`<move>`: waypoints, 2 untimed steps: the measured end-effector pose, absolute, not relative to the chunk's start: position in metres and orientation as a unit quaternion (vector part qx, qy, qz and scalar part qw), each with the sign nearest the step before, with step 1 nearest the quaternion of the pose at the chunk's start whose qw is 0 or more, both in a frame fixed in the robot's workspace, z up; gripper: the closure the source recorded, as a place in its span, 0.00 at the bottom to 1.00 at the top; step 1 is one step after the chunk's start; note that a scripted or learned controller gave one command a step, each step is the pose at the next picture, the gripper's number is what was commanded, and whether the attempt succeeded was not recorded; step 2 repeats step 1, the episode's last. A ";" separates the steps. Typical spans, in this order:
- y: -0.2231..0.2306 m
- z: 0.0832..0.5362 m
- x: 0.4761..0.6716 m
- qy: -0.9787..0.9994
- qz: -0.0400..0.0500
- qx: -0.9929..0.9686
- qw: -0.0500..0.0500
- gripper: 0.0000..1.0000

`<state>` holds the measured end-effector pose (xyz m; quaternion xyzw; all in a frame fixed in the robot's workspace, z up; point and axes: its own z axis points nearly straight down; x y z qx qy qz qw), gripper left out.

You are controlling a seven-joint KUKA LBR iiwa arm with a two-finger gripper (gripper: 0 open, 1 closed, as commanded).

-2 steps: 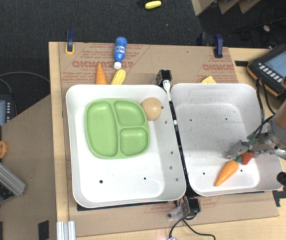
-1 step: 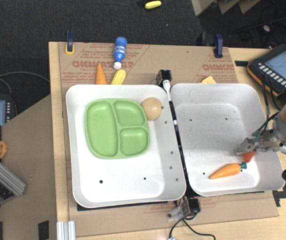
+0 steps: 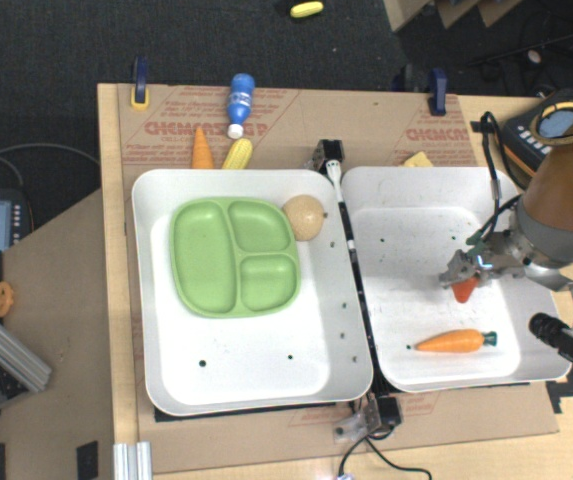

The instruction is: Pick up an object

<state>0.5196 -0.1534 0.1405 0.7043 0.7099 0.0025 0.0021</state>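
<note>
End effector (image 3: pixel 466 273): over the right bin (image 3: pixel 406 193), lowered close to its floor, mounted on the grey arm (image 3: pixel 556 218) with orange band. State of grip: cannot tell from this slant.

Small red object (image 3: pixel 464 290): directly beneath the end effector, touching or nearly touching it; partly covered, shape unclear. Whether gripped or merely underneath: cannot tell. Probably a small toy piece, light, rigid; too hidden to judge grasp points.

Toy carrot (image 3: pixel 452 342): on the bin floor just below the end effector toward the near rim, lying on its side, green stub pointing toward the arm side, apart from the red object. Judged light, hollow plastic, stiff, smooth and somewhat slippery, liable to roll on its round body. Best taken across the thick middle, at right angles to its long axis; tapered tip likely to squirt out of a pinch.

Green divided plate (image 3: pixel 234 258): far to the left of the end effector, in the left bin (image 3: pixel 166 368). Flat, wide, hard to pinch except at the rim.

Beige ball (image 3: pixel 304 216): left of the end effector, beside the plate's far corner. Round, prone to roll.

On the counter (image 3: pixel 116 268) beyond the left bin: blue-and-white bottle (image 3: pixel 239 106), yellow corn (image 3: pixel 237 153), small orange carrot (image 3: pixel 200 150). Outside both bins, well away from the end effector.
</note>
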 end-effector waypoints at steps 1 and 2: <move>-0.075 0.187 0.506 0.710 0.002 0.705 0.001 1.00; -0.075 0.187 0.506 0.710 0.002 0.705 0.001 1.00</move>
